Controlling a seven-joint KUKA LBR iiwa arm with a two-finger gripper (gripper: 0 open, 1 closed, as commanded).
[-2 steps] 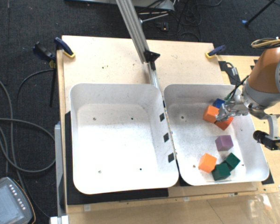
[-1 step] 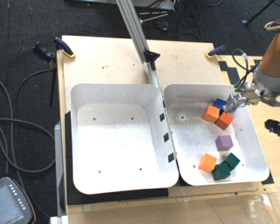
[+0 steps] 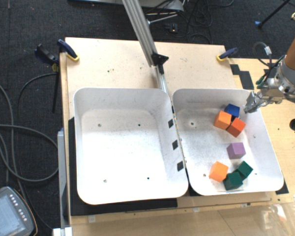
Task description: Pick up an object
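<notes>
While our hand hovers at the right bin's far right rim, we can't tell its state. Nothing visible between them. Blocks all sit in that bin: blue block nearest the hand, touching an orange block and a red-orange block. Purple block sits alone mid-bin. Near the front edge, a second orange cube sits beside two dark green blocks. Left bin sits alongside on the table.
</notes>
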